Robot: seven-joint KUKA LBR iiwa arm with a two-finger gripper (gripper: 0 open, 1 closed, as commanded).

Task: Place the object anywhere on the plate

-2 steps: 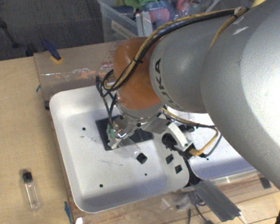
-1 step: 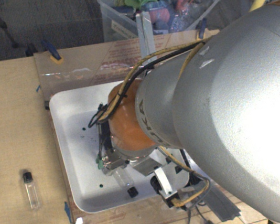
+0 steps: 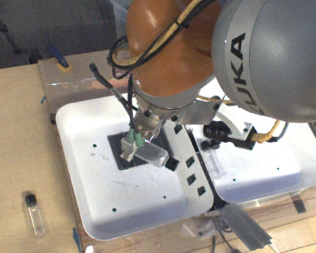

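Plastic, smooth and white, forms the two shallow bins: the left bin (image 3: pixel 108 203) has rounded corners and a few small dark dots, and the right bin (image 3: pixel 286 173) lies just beside it. A dark, flat, square plate (image 3: pixel 121 150) rests on the left bin's floor, matte against the glossy white. The end effector (image 3: pixel 143 146) hangs over the plate's right part, metallic with a green piece near its tip. Under it a small clear, oblong object (image 3: pixel 153 153) with a grey sheen lies tilted at the plate's right edge; whether the end effector grips it or how wide it stands, I cannot tell. The arm (image 3: pixel 241 49), glossy orange and grey, hides the bins' far middle. On the pale wooden counter (image 3: pixel 3 131) a small clear vial (image 3: pixel 35 214) with a dark cap lies well apart.
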